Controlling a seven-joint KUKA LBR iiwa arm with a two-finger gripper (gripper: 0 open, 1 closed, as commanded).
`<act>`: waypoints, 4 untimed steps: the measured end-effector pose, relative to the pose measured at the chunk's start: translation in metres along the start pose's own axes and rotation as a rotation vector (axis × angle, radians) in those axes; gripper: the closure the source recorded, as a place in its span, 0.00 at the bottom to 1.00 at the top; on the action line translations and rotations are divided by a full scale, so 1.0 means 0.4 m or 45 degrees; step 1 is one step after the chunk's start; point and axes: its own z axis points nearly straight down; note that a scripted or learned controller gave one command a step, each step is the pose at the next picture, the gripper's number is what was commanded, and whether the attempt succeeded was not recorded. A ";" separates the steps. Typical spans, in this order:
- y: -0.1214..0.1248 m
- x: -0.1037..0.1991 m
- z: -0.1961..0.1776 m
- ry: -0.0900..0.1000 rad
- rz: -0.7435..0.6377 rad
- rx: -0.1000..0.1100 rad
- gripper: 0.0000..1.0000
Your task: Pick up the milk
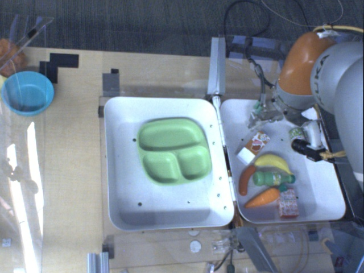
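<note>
The milk point(255, 148), a small white carton with an orange-red print, lies on its side in the upper middle of the right bin point(335, 209). My gripper point(264, 114) hangs over the back of that bin, a short way above and behind the carton, and I see nothing held in it. The grey arm with its orange band point(301, 61) reaches in from the right.
Just below the milk lie a banana point(274, 162), a green bottle point(273, 178), a brown sausage point(245, 180), a carrot point(263, 198) and a red packet point(288, 203). The left bin point(122, 209) holds a green divided tray point(173, 150). A blue bowl point(28, 92) stands far left.
</note>
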 end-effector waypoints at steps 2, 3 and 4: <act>-0.042 0.029 0.032 0.004 -0.281 0.011 0.00; -0.033 0.030 -0.003 0.001 -0.282 0.000 1.00; -0.033 0.030 -0.003 0.001 -0.281 0.000 0.00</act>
